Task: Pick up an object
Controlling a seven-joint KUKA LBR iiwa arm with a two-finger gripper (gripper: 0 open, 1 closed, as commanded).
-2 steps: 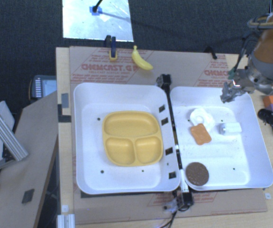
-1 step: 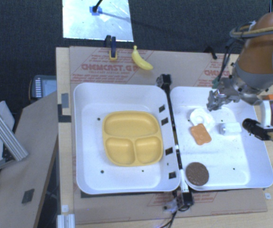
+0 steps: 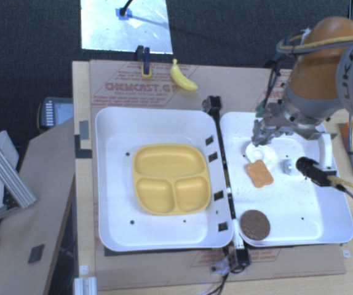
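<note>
Farthest left is the shallow white left bin [image 3: 112, 165], and in its middle lies a yellow plastic tray with three compartments [image 3: 170, 178], flat and well apart from me. Behind that bin, on the brown cardboard sheet [image 3: 127, 86], rests a small yellow banana [image 3: 182, 77].

Past the divider comes the shallow white right bin [image 3: 312, 214], where I am. At its near left corner lies a dark brown round disc [image 3: 254, 224], flat on the floor. Up from it is a flat orange rectangular slab [image 3: 259, 174], slightly tilted, and just behind that a small white lump [image 3: 256, 152].

My gripper [image 3: 260, 135] hangs over the far left part of this bin, right above the white lump and very close to it; the orange slab lies just to the near side of me. Whether my jaws are apart or together, I cannot tell. To the right of the slab sits a small pale grey piece [image 3: 286, 166].
</note>
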